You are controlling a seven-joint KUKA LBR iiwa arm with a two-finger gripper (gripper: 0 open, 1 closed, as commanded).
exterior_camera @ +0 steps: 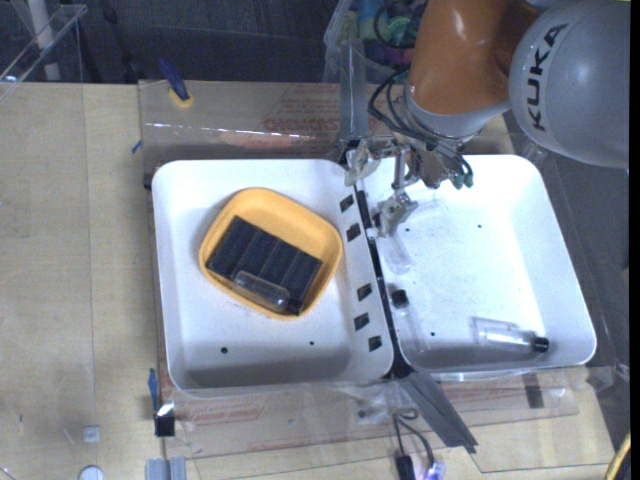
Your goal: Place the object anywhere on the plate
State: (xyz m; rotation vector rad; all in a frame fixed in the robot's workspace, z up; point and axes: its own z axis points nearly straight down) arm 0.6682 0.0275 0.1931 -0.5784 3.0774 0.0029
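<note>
A yellow plate (318, 232) lies in the left bin (180, 268). On it rests a black ridged block (265, 252), with a small clear piece (262, 288) at the block's near edge. A clear tube with a black cap (506, 335) lies in the right bin's (540, 248) front right corner. My gripper (393, 211) hangs over the right bin's left side, close to the divider between the bins. It is to the right of the plate and well up and left of the tube. I see nothing held in it.
The divider (362, 268) between the bins carries several small black marks. A clear upright panel (350, 98) stands behind the bins. Cables and coloured clutter (390, 8) sit at the back behind the arm.
</note>
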